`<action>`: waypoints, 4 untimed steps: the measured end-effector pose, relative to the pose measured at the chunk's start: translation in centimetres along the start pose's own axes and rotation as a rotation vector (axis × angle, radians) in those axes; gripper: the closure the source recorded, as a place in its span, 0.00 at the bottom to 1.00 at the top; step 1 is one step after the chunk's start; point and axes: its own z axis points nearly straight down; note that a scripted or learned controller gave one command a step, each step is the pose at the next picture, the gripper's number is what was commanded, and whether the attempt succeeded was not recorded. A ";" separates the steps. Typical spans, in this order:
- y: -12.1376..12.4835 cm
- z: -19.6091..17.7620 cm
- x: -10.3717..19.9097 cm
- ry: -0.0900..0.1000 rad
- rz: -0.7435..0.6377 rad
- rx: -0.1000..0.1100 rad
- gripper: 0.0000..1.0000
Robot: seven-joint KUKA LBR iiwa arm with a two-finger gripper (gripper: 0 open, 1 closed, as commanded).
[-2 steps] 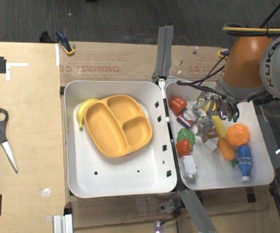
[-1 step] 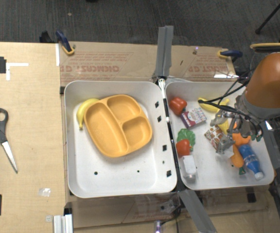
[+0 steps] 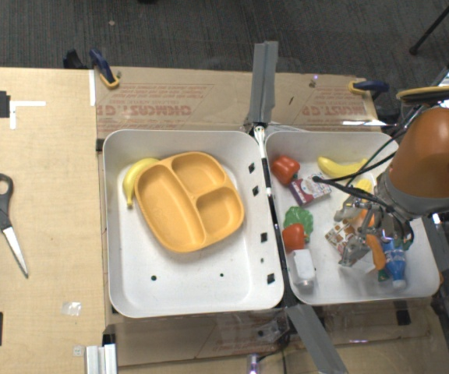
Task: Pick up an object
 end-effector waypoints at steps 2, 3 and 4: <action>6.7 0.0 -2.0 -0.001 0.007 0.000 0.00; 0.5 0.0 1.3 0.000 -0.192 0.000 0.00; 0.5 -1.0 1.2 -0.003 -0.194 0.001 1.00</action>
